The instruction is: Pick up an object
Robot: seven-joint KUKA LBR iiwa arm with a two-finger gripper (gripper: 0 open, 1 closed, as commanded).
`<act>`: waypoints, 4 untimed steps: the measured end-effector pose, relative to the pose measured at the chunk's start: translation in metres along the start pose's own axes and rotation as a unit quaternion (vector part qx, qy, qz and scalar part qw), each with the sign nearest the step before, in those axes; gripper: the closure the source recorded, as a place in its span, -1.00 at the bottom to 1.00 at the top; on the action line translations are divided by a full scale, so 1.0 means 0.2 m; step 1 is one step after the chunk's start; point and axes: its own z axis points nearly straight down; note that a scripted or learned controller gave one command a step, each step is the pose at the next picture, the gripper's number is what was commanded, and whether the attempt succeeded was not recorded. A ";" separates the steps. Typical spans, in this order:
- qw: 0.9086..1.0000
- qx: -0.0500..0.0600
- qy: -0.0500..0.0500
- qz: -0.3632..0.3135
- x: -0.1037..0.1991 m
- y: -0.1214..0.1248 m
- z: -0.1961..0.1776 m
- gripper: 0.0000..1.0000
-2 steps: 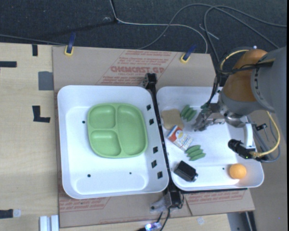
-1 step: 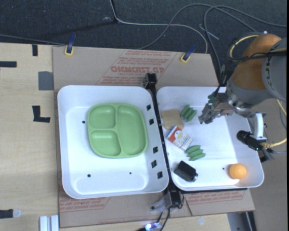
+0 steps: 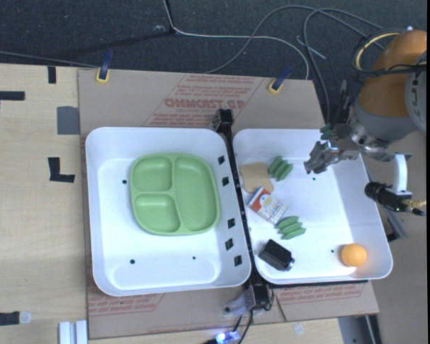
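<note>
The right bin (image 3: pixel 358 199) holds several small objects. Two green pea pods lie in it, one (image 3: pixel 279 168) near the back and one (image 3: pixel 291 227) lower down. A tan bread slice (image 3: pixel 253 174) sits by the left wall, and a red and white packet (image 3: pixel 266 206) lies just below it. A black block (image 3: pixel 276 255) rests at the front, and an orange ball (image 3: pixel 353 255) is in the front right corner. My gripper (image 3: pixel 319 159) hangs over the back right part of this bin, right of the upper pea pod, with nothing seen in it.
The left bin (image 3: pixel 107 213) carries a green divided plate (image 3: pixel 175 193). Black clips run along the seam between the bins (image 3: pixel 231 206). Cables (image 3: pixel 294 27) trail across the dark floor behind the cardboard (image 3: pixel 201 99). The arm's orange band (image 3: pixel 398 56) is at the right.
</note>
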 end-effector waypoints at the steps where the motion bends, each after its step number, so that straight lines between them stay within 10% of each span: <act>1: 1.000 0.003 0.001 -0.003 0.32 0.00 -0.02 1.00; 4: 1.000 0.003 0.001 -0.003 1.18 0.05 -0.09 1.00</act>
